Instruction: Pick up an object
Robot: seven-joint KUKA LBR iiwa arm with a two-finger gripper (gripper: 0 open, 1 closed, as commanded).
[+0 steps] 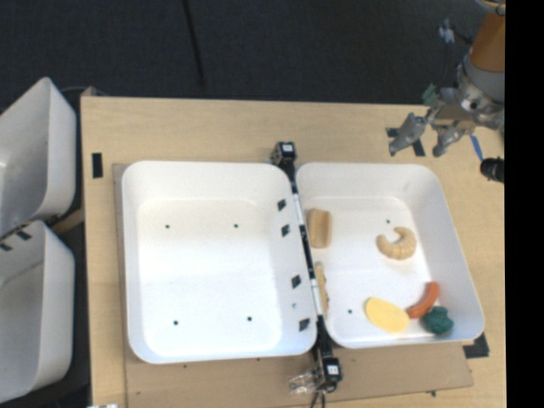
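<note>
Half of my arm is cut off at upper right; my gripper [427,140] hangs released, grasping nothing, above the counter [212,130].

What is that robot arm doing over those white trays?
The grey arm's two-finger gripper hangs open above the bench, beyond the far right corner of the right-hand white bin, holding nothing. In that bin lie a tan bread-like block, a curled beige croissant shape, a flat yellow oval, an orange sausage shape and a small green lump.
</note>
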